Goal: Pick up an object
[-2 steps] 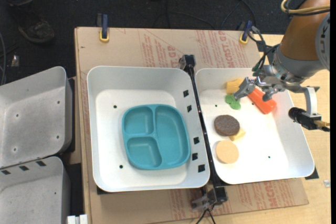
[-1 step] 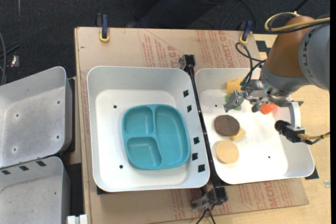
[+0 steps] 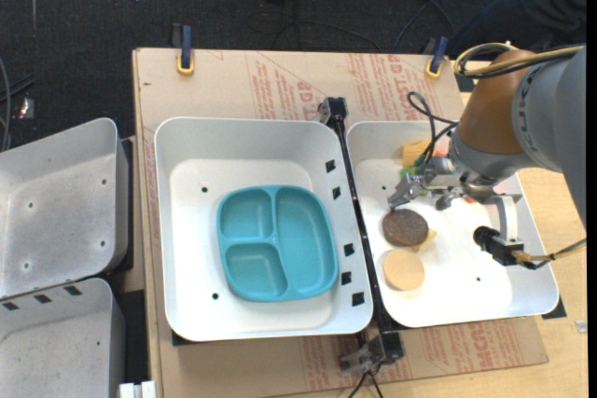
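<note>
In the right bin (image 3: 532,294) lie a dark brown round disc (image 3: 406,227), a pale tan round disc (image 3: 404,271) just in front of it, and a yellow block (image 3: 415,150) near the back wall with a small green piece (image 3: 410,172) beside it. My gripper (image 3: 424,197) hangs low over the bin, just behind the brown disc, with its jaws open and nothing between them. The grey arm with its orange band (image 3: 490,112) reaches in from the right.
The left bin (image 3: 187,154) holds a teal divided tray (image 3: 276,242). A black divider rail (image 3: 350,191) runs between the two bins. Both bins sit on a cardboard sheet (image 3: 261,79), and white panels (image 3: 56,191) lie to the left.
</note>
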Robot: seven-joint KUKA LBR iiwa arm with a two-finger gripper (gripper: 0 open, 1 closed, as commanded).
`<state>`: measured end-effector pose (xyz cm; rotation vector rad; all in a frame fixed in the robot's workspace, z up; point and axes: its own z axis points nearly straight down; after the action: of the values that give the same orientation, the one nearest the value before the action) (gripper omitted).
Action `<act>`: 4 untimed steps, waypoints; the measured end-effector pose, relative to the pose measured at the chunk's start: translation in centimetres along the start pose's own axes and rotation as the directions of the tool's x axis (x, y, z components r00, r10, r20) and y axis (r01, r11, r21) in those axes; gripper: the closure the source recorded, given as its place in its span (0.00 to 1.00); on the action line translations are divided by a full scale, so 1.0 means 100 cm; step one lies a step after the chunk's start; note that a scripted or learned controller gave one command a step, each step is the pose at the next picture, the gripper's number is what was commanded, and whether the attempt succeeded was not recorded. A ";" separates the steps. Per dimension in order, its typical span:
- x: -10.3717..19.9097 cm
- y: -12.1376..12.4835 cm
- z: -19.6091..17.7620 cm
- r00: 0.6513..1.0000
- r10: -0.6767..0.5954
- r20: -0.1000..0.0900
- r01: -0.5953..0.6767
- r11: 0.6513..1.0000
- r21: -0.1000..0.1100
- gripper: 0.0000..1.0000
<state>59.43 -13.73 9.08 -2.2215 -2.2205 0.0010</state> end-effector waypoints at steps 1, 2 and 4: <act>0.000 0.000 -0.011 1.000 0.000 0.000 0.000 1.000 -0.001 1.00; -0.001 0.003 -0.075 1.000 -0.002 0.001 0.002 1.000 -0.006 1.00; -0.010 0.002 -0.159 1.000 -0.003 0.001 0.003 1.000 -0.004 1.00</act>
<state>59.62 -14.75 24.98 -2.2207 -2.2260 -0.0021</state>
